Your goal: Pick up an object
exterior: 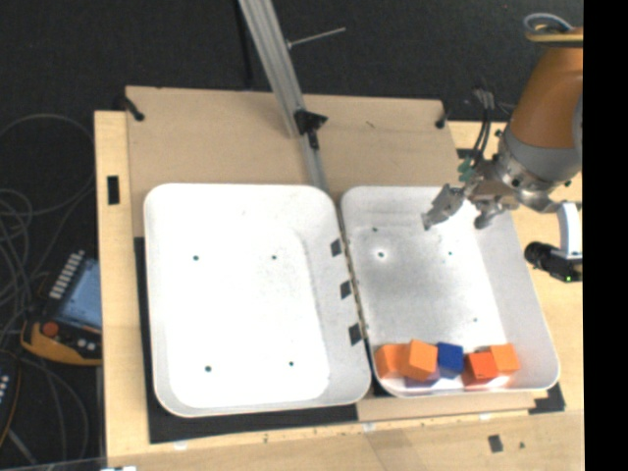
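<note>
Currently noted: claw (459, 207) poised above the far end of the right bin (510, 263), fingers spread apart and slanting down, nothing between them — released, not grasping. Positioned well apart from every candidate piece, so judged a staging pose, not a grasp.

Found along the near wall of the right bin: a row of blocks, pressed close together. From the left — orange block (391, 358), second orange block (422, 359) touching it, blue block (449, 357) just beside, then another orange pair (491, 363) near the corner. Purple sliver below the second orange block, too small to identify.

Crowding against the near wall probably down to the bin's shallow slope or earlier handling; cannot tell which. Consequence judged: little finger room on the wall side, neighbours touching — a risk of nudging instead of gripping.

Left bin (245, 292) beside it, rims touching at the centre, both seated on the desk (392, 126).

Pick not yet begun. Next move likely calls for travel toward the near wall and a descent over an end block.
</note>
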Controlling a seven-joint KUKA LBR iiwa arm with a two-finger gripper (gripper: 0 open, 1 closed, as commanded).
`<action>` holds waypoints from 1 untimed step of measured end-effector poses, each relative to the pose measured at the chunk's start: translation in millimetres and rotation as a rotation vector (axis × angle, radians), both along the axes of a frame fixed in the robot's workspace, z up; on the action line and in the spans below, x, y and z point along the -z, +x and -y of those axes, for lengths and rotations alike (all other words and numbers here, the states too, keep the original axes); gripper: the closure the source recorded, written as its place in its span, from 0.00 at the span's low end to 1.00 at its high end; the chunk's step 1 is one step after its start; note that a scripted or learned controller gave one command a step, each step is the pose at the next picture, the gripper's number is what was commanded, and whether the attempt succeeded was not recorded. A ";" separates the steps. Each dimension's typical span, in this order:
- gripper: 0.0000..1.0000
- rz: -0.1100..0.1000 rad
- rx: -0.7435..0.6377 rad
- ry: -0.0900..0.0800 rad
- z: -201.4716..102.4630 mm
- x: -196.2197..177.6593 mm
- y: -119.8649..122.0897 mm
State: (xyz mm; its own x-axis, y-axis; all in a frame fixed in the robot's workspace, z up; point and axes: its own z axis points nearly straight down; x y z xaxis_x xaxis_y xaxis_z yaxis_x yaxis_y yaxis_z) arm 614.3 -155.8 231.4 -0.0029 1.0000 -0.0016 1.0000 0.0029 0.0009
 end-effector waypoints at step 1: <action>0.00 -0.011 0.007 0.002 15.7 75.8 -67.0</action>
State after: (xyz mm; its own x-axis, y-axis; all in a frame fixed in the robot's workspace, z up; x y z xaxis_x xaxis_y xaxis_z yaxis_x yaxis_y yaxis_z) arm 547.3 -171.5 155.6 0.0037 1.0000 0.0007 0.9999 -0.0037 -0.0099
